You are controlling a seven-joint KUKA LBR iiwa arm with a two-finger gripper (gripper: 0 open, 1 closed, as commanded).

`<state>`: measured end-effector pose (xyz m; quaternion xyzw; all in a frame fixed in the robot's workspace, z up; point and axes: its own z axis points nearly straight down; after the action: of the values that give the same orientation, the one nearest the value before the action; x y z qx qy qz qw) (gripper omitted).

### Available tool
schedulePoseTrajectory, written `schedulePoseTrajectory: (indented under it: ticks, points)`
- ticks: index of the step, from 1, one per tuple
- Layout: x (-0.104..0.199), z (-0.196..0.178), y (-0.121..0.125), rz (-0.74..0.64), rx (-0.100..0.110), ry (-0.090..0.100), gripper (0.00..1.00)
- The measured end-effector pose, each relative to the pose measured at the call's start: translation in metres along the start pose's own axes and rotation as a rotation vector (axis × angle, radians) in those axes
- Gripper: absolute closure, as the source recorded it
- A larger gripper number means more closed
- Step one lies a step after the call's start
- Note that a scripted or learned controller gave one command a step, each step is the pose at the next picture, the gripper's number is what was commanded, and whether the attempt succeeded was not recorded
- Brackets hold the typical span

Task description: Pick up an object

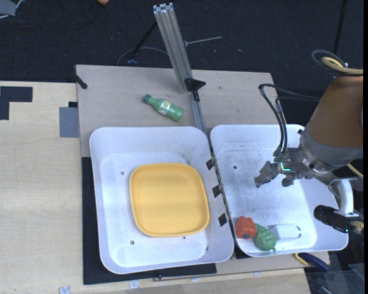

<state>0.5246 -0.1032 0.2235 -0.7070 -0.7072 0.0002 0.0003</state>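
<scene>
Over the right white plastic bin [245,141] I am holding the claw [271,175]; whether it is gaping, I cannot tell. Red-and-green toy vegetable [256,233] is lying at the bin's near edge.

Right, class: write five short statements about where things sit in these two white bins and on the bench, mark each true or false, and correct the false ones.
1. The square yellow plastic plate lies in the left white bin. True.
2. The small green plastic bottle lies inside the right white bin. False: it lies on the bench behind the left bin.
3. The red toy pepper sits in the right bin's near corner. True.
4. The gripper holds the bumpy green toy vegetable. False: that toy lies in the bin beside the pepper, apart from the gripper.
5. The gripper is over the left bin. False: it is over the right bin.
</scene>
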Motion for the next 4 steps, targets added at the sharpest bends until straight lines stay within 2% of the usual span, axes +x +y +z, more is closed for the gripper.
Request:
schedulePoseTrajectory:
  ticks: [1,3,4]
  points:
    - [0.000,0.000,0.000,0.000,0.000,0.000,0.00]
    - [-0.007,0.118,-0.010,0.000,0.006,0.001,0.00]
    - [-0.007,0.131,-0.009,0.000,-0.002,-0.001,0.00]
